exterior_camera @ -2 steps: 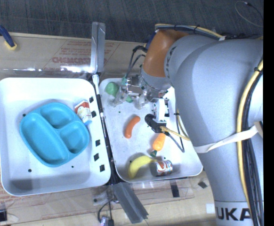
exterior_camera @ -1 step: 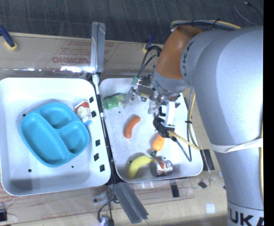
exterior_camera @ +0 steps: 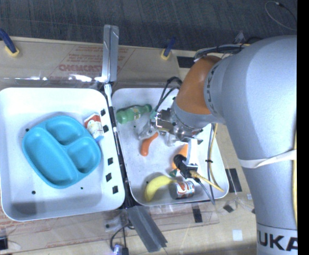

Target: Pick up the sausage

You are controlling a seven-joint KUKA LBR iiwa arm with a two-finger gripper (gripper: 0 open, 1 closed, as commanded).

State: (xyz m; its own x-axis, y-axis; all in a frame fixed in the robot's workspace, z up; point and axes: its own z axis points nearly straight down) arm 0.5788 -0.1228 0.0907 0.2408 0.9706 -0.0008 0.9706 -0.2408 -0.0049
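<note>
The sausage (exterior_camera: 147,145) is a short orange-red piece lying at a slant on the floor of the right bin (exterior_camera: 136,193), left of its middle. My gripper (exterior_camera: 159,128) hangs over the sausage's upper end, coming in from the right under the orange-banded wrist. The metal of the gripper covers the sausage's top tip, so I cannot see whether it touches. The rest of the sausage lies on the bin floor.
A green bottle (exterior_camera: 132,113) lies just up-left of the gripper. A banana (exterior_camera: 156,187) and a small can (exterior_camera: 185,189) sit at the bin's front, an orange piece (exterior_camera: 182,150) to the right. The left bin (exterior_camera: 8,195) holds a blue divided plate (exterior_camera: 61,150) and a small carton (exterior_camera: 94,125).
</note>
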